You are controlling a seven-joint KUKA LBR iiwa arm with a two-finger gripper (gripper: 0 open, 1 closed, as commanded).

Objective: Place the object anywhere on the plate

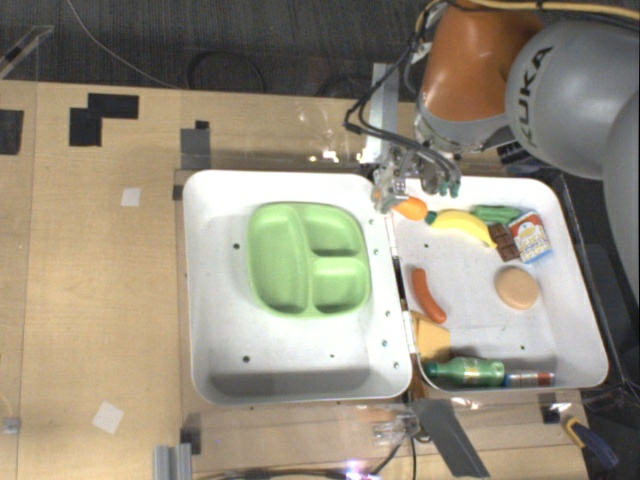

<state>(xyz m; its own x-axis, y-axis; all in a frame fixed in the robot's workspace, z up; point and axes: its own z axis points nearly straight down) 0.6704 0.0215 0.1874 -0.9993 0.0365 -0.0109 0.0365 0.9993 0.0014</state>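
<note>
Plate: light green, 3 compartments, rounded corners; lies flat, right way up, mid left bin, slightly skewed. Nothing on it.
Object, small orange carrot-like toy: w/ green tip, upper-left corner of right bin, just beside the divider, directly under gripper.

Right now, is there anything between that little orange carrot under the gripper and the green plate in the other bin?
Only the bin walls where the two bins meet. The orange carrot lies in the right bin's top-left corner, under the gripper. The green plate sits in the left bin with nothing on it.
</note>
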